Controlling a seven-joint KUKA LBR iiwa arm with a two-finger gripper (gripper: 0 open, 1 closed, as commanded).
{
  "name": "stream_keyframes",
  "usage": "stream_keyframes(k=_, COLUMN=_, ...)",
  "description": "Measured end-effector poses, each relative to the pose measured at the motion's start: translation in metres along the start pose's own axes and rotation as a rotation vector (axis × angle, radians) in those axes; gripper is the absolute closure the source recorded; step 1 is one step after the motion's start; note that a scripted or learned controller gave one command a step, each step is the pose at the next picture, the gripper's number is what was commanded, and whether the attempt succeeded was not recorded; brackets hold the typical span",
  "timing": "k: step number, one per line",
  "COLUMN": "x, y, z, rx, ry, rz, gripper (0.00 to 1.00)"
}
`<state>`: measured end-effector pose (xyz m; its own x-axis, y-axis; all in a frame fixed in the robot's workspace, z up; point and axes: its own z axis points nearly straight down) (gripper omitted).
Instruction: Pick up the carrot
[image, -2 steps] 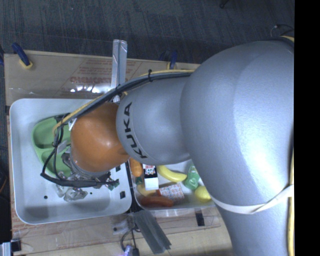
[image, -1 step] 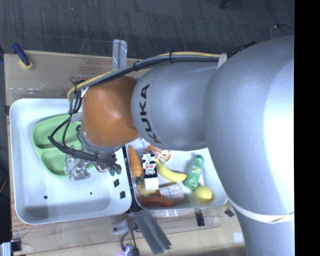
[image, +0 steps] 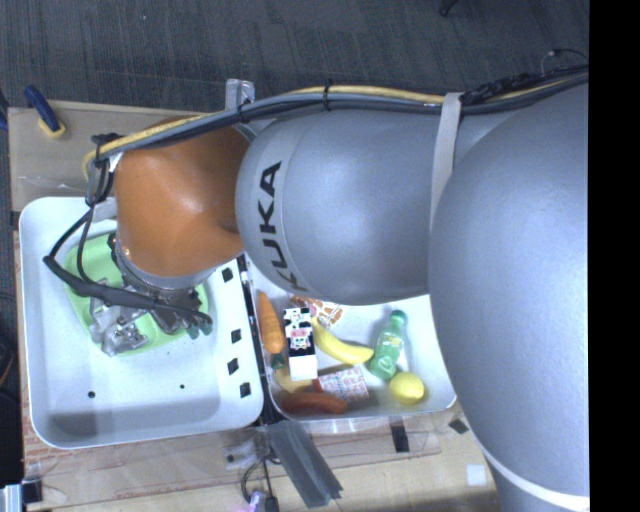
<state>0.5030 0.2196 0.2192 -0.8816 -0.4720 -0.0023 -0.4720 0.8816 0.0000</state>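
Note:
The orange carrot (image: 269, 322) lies lengthwise in the right bin (image: 436, 352), tight against that bin's left wall. My gripper (image: 118, 334) hangs over the left bin (image: 60, 400), well to the left of the carrot and across the divider from it. It sits above a light green object (image: 94, 258) lying in that bin. The arm's orange band and big grey body hide the upper parts of both bins.
Next to the carrot stand a cow-patterned carton (image: 300, 342), a banana (image: 341, 346), a green bottle (image: 388, 345), a lemon (image: 406, 387), a red-and-white box (image: 346, 380) and a brown sausage (image: 314, 403). A blue clamp (image: 44, 110) sits on the bench's far left corner.

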Motion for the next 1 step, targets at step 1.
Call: stream_keyframes(k=1, x=-0.0011, y=0.0018, z=-0.0103, rx=0.0, ry=-0.002, rz=-0.007, gripper=1.0)
